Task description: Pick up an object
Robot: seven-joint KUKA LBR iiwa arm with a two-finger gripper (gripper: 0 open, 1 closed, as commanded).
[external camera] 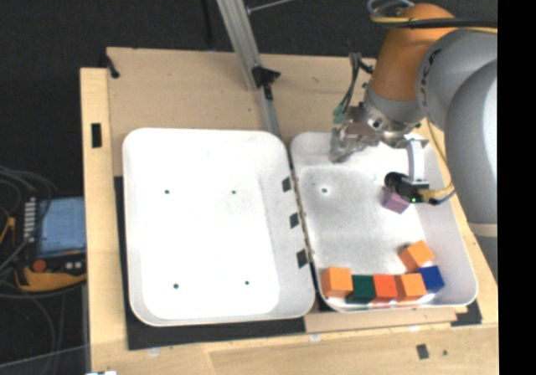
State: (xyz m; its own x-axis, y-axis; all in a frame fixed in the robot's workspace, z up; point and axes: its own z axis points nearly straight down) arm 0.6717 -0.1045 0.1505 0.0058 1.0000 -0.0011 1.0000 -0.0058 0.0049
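Note:
My gripper hangs over the far left corner of the right bin, below the orange band of the arm. Nothing shows between its tips. A purple block lies to the right of it, mid-bin, next to a black fitting on the arm. Along the bin's near edge stands a row of blocks: orange, green, red-orange, orange and blue. One more orange block sits tilted just behind the row's right end.
The left bin lies beside the right one, with black clips along the shared edge. A slanted metal rail runs from the top down to the bins' far junction. The arm's grey body covers the bench's right side.

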